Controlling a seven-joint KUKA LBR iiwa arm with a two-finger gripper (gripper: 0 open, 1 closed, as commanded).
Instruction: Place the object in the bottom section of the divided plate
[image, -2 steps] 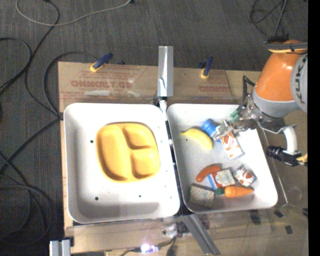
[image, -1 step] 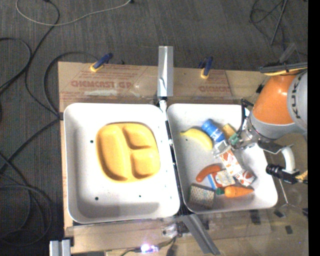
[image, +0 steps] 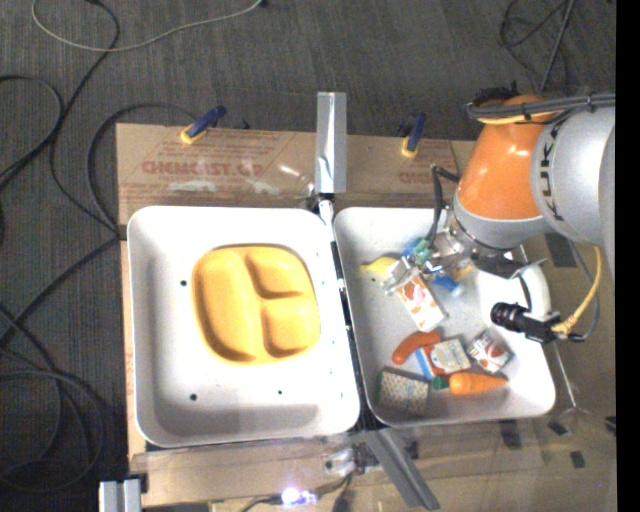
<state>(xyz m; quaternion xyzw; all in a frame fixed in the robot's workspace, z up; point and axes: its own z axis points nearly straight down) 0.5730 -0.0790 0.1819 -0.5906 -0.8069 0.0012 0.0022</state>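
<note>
Landmark: the yellow divided plate (image: 258, 303), smooth moulded plastic, rounded square with three recesses, lying flat in the left white bin (image: 160, 400).
Plate sections: one long recess down its left side, two smaller ones on its right, split by raised ridges; glossy and bare.
My gripper (image: 424, 262): well to the right of the plate, over the right white bin (image: 535, 400), low among the clutter; the metal fingers are too tangled with the items for me to tell whether they are parted or closed.
Carton (image: 419, 302): small flat white and red pack, tilted, just below my gripper, right of the plate.
Yellow piece (image: 380, 267): rounded, matte, nearest the plate, beside the bin's left wall.
Red sausage shape (image: 412, 347): smooth, curved, lower right of the plate.
Carrot (image: 476, 383): orange, tapered, farther right, near the bin's bottom edge.
Grey block (image: 403, 391): speckled, coarse, rectangular, left of the carrot.
My arm: grey shell with orange band (image: 505, 170), far right of the plate.
</note>
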